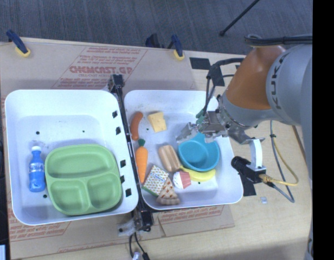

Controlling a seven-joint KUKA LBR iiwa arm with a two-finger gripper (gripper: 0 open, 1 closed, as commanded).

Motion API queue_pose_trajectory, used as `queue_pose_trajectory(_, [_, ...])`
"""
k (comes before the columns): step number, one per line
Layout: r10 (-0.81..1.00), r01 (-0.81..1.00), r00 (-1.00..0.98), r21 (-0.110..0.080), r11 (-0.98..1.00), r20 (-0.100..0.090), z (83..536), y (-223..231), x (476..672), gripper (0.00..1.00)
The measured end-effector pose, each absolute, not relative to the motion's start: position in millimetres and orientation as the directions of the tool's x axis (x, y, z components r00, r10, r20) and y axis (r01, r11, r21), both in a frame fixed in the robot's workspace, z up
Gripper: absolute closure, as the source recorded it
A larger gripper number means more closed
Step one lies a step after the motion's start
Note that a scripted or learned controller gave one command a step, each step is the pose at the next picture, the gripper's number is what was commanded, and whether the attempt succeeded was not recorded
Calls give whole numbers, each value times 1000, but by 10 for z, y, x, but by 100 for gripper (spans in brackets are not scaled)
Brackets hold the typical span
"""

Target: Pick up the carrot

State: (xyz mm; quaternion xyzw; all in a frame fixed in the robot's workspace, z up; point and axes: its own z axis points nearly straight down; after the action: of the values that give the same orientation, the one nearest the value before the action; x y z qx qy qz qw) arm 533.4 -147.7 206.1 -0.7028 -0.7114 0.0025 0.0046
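Observation:
The carrot (141,163), orange with a green top, lies lengthwise along the left wall of the right bin (172,97). My gripper (201,134) hovers over the far rim of a blue bowl (198,155), well to the carrot's right. Its fingers are spread open with nothing between them. A tan bread roll (168,157) lies between the carrot and the bowl.
The right bin also holds a red sausage (135,124), a cheese wedge (157,121), a pizza slice (167,194), a patterned packet (155,179) and a yellow piece (202,174) under the bowl. In the left bin (58,104) sit a green divided tray (83,179) and a blue bottle (36,168).

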Motion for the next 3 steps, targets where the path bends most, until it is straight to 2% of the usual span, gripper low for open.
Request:
queue_pose_trajectory(1, [996,996,84,-16,-84,1,1098,-969,5317,0])
queue_pose_trajectory(2, [877,877,480,-12,-480,0,910,-1040,5168,0])
queue_pose_trajectory(3, [883,883,469,-9,-469,1,1034,-1043,5194,100])
